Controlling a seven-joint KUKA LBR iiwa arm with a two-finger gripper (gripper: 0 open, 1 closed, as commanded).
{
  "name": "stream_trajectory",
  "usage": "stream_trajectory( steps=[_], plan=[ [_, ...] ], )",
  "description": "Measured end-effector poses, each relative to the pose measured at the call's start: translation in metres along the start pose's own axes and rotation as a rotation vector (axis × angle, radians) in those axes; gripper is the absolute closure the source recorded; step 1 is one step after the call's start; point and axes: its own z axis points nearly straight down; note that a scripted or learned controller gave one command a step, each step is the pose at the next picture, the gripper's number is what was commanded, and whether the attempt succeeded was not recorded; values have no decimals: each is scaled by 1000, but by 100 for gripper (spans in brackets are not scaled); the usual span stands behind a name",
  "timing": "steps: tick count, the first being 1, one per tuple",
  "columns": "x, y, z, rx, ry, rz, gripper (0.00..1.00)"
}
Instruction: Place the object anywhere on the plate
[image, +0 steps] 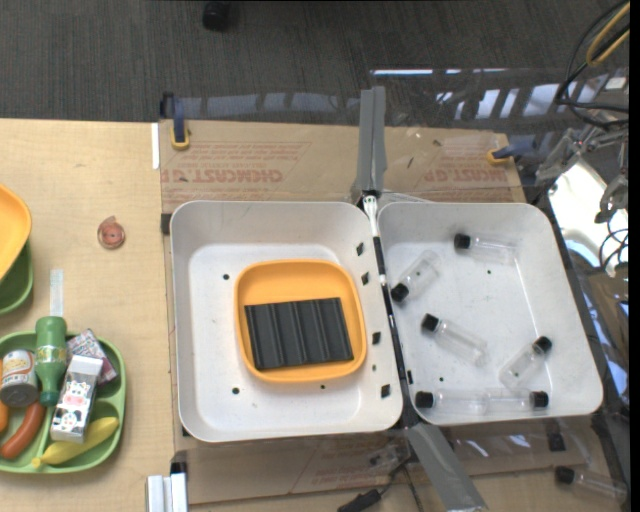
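Note:
An orange plate lies in the middle of the left white bin. A black ridged rectangular block rests flat on the plate, covering most of its centre. In the right white bin lie several clear vials with black caps, scattered: one near the divider, one in the middle, one at the back, one at the right, and a long one along the front wall.
On the wooden bench to the left stand a green tray with toy food, an orange bowl and a small pink disc. Cables and metal framing crowd the upper right. Cardboard lies under both bins.

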Motion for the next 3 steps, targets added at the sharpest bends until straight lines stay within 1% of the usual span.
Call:
stream_trajectory(
  steps=[1, 2, 3],
  plan=[
    [0, 0, 3, -1, -1, -356, 0],
    [0, 0, 40, -2, -1, -581, 0],
    [0, 0, 39, -1, -2, -914, 0]
  ],
)
